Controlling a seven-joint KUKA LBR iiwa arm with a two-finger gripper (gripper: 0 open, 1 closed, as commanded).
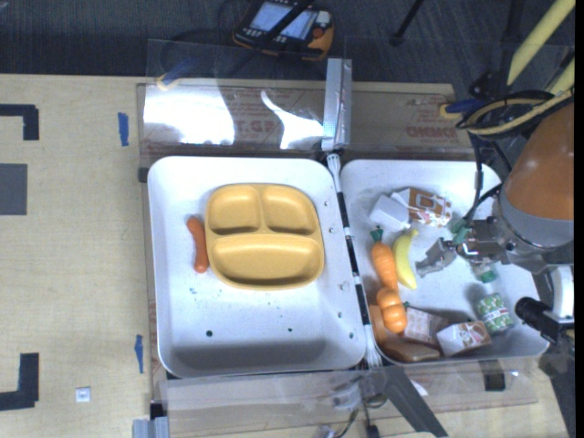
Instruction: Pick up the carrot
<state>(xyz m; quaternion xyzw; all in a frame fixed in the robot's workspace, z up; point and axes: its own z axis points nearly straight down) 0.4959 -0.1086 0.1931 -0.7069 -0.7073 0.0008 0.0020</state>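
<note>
The carrot (384,264) is a short orange cone lying in the right bin (456,173), near its left wall. A yellow banana (405,256) rests right against the carrot's right side. My gripper (437,255) hangs over the middle of the right bin, just right of the banana and a short way from the carrot. Nothing shows in its grasp. The grey arm with its orange band (547,176) comes in from the right.
A round orange fruit (393,316), a brown bread-like piece (406,349), small cartons (464,336), a white-and-brown packet (415,206) and a green item (494,310) crowd the right bin. The left bin (173,318) holds a yellow divided plate (265,235) and an orange-red sausage (197,244).
</note>
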